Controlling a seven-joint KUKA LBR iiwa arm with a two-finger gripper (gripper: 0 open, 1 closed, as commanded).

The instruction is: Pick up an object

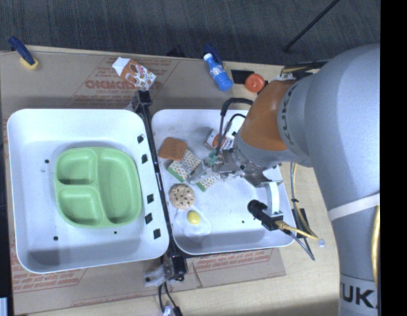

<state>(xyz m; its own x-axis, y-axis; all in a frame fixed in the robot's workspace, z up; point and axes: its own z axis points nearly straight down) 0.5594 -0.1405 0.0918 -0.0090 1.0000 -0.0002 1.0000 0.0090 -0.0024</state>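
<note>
My gripper (213, 164) hung low in the right-hand shallow white bin (256, 241), at the edge of the flat green-and-white checked packet (182, 170), which I judged the likeliest thing to pick up. My own wrist hid the tip, so I could not tell whether it was released or clenched, or whether anything was caught in it.

To do this well, I reckoned I should settle squarely over the packet's middle, close across its narrow side and lift straight up. The brown toast-like slice (172, 149) lay just beside it, and the round speckled biscuit (181, 195) and the yellow-yolked toy fried egg (195, 219) sat near below. A sideways drag would have disturbed them.

These things crowded the bin's left wall. The bare floor toward its right looked like the open room.
</note>
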